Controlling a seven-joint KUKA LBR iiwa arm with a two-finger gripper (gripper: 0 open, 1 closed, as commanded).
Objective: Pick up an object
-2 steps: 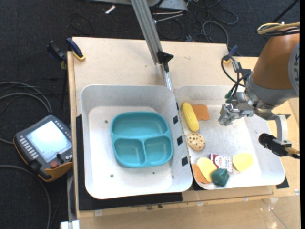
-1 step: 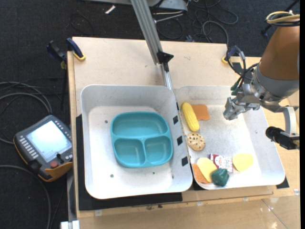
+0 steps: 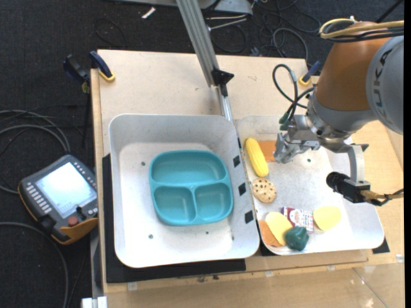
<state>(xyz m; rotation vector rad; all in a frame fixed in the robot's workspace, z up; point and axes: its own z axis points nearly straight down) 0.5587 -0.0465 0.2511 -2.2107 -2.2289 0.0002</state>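
Observation:
My gripper [image 3: 284,151] hangs low over the far left part of the right bin [image 3: 359,233]. It is just right of a yellow corn cob [image 3: 257,157] and over an orange flat piece [image 3: 267,150] that it partly hides. A round speckled cookie [image 3: 263,189] lies in front of the corn. Along the bin's near edge lie a yellow slice [image 3: 277,224], a small red and white packet [image 3: 300,217], a dark green lump [image 3: 297,238] and another yellow piece [image 3: 327,217]. I see nothing held in the gripper.
The left bin [image 3: 128,172] holds a teal divided plate [image 3: 191,187]. A grey metal pole [image 3: 200,34] slants down to the far edge between the bins. A black cable fitting [image 3: 343,186] hangs from the arm over the right bin. A teach pendant [image 3: 58,197] lies left of the bench.

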